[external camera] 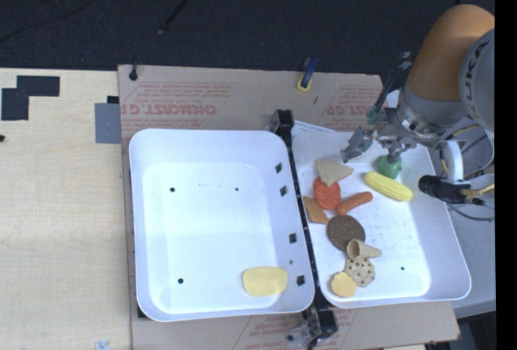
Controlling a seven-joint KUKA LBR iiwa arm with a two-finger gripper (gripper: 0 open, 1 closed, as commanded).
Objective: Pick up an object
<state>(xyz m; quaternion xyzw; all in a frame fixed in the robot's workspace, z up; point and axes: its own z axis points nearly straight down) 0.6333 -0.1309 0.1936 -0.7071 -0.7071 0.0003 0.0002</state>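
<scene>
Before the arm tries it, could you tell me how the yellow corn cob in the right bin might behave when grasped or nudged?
The corn cob looks rounded and elongated, so it would probably roll sideways if nudged. It appears to be moulded toy food, so likely stiff and light. Its surface looks smooth, so it might slip unless gripped across its narrow width. It lies apart from the carrot, leaving some room.

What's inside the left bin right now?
One pale yellow piece lies near the front right corner of the left bin. Nothing covers the rest of its floor.

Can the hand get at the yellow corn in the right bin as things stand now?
Probably yes. The hand hovers just above the corn, which lies apart from the other food pieces, nothing covering it; a green piece sits close behind it.
</scene>
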